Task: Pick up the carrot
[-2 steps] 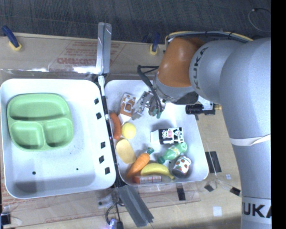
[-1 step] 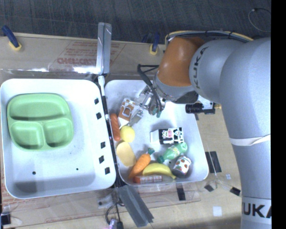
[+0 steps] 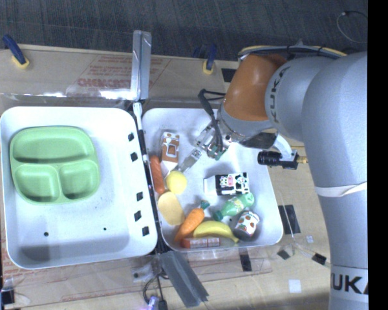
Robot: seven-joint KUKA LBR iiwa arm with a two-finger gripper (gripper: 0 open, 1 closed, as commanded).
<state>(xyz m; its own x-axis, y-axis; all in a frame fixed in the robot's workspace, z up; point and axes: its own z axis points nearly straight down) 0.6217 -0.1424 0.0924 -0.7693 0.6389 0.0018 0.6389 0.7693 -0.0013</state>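
I work in what looks like a robotics lab or test cell. My bench (image 3: 64,70) is a brown board covered with clear plastic sheet, held at the far edge by blue clamps (image 3: 15,51). Two shallow white bins (image 3: 71,247) sit side by side on it, with black tape marks along the divider between them. The right bin holds toy food, the left a green compartment tray (image 3: 53,164). Dark carpet (image 3: 181,11) lies beyond, with a cable at far right.

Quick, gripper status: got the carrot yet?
Gripper: fingers cannot be told open or shut; it sits over the right bin near the yellow lemon. The carrot lies apart, not held.
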